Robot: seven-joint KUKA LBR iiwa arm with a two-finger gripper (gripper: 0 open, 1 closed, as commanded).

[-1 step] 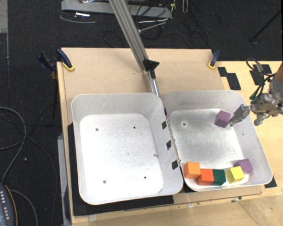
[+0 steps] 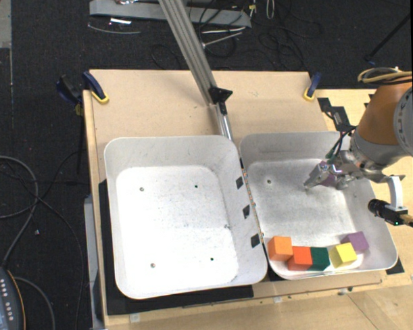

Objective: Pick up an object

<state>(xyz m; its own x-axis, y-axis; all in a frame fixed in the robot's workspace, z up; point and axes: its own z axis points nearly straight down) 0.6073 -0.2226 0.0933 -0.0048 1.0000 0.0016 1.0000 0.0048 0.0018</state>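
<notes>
Several small blocks lie in a row along the front edge of the right bin [image 2: 288,192]: an orange block [image 2: 281,246], a red-orange block [image 2: 302,256], a green block [image 2: 320,258], a yellow block [image 2: 343,253] and a purple block [image 2: 358,241]. My gripper [image 2: 320,177] hangs over the upper right part of that bin, well behind the blocks, pointing left. I see nothing between its fingers.
The left bin [image 2: 174,209] sits beside the right one, with small black clips along the shared rim. A slanted metal pole [image 2: 192,50] rises behind the bins. Clamps sit at the wooden bench's back corners. Cables trail over the dark floor.
</notes>
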